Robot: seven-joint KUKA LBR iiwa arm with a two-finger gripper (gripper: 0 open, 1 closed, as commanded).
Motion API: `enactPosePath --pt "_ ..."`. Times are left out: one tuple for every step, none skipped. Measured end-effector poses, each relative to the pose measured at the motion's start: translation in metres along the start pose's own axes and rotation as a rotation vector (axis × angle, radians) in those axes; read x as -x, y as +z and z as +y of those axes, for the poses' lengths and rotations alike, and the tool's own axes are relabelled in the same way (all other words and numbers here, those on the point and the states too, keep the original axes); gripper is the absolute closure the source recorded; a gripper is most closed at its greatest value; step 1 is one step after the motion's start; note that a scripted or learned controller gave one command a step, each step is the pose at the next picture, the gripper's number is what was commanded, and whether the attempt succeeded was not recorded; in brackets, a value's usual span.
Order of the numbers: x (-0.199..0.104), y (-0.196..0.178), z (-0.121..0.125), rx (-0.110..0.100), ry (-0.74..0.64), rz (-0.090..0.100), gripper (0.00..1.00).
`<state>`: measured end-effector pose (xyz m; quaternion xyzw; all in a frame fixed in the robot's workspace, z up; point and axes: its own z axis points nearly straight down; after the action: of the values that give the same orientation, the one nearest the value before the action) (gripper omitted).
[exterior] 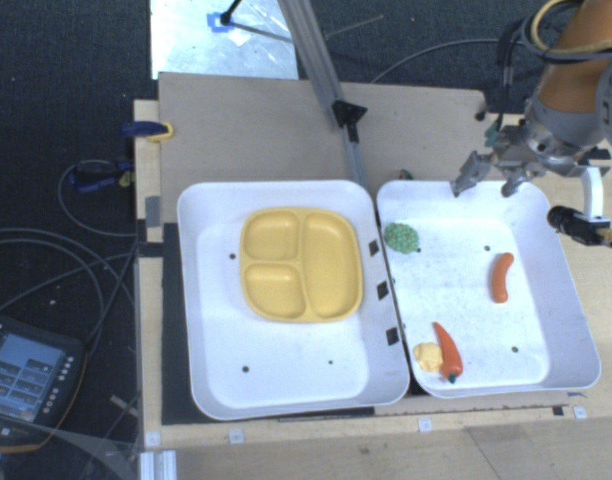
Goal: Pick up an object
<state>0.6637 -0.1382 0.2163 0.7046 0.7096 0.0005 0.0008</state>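
My gripper (489, 179) hangs over the far edge of the right bin (546, 268), its two fingers spread open with nothing between them. In that bin lie a green broccoli piece (401, 236) at the near-left of the gripper, an orange sausage (500, 276) toward the right, a red-orange carrot (447, 350) near the front, and a small yellow piece (426, 355) touching the carrot's left side. All of them rest on the bin floor, apart from the gripper.
The left bin (216, 368) holds a yellow divided plate (299, 264). A slanted metal pole (316, 53) crosses the bench behind the bins. Cables and a blue-yellow clamp (146, 129) lie off the bench's left side.
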Motion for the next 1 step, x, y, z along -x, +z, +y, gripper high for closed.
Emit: enactPosePath --pt "0.0002 -0.0001 0.0000 0.000 -0.001 -0.001 0.00"
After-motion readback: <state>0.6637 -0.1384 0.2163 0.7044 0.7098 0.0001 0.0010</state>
